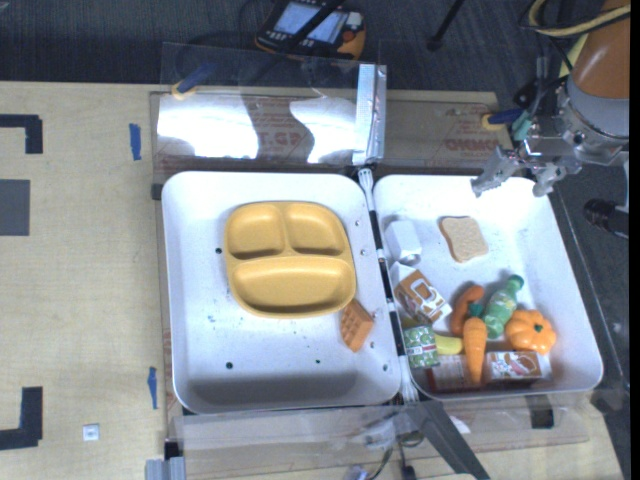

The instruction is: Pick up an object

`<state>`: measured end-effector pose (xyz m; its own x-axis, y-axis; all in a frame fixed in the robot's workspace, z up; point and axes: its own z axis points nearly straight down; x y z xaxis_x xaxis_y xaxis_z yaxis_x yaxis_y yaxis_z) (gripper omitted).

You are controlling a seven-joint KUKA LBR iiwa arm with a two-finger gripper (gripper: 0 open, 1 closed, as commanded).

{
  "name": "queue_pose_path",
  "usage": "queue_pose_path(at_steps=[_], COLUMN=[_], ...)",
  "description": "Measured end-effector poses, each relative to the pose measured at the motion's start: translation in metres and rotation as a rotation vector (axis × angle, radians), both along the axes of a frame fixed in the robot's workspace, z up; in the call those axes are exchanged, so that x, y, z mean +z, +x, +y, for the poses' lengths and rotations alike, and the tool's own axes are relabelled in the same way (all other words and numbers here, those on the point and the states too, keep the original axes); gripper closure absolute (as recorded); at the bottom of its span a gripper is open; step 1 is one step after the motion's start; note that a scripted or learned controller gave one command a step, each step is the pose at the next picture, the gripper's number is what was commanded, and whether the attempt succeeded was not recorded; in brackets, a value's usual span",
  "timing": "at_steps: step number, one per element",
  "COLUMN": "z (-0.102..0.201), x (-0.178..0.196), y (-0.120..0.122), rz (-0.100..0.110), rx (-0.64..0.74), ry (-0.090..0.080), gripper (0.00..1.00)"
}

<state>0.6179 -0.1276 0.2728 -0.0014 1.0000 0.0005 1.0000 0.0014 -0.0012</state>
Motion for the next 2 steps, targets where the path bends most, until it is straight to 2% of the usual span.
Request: queue_pose_path(at_steps=[1, 2], z=[-0.005, 0.006], x=[-0.089, -0.182], y=[-0.009, 0.008], rz=[-0.001, -0.014], rx=[0.113, 0.095], ry=[0.0, -0.003], gripper=[0.0, 0.0])
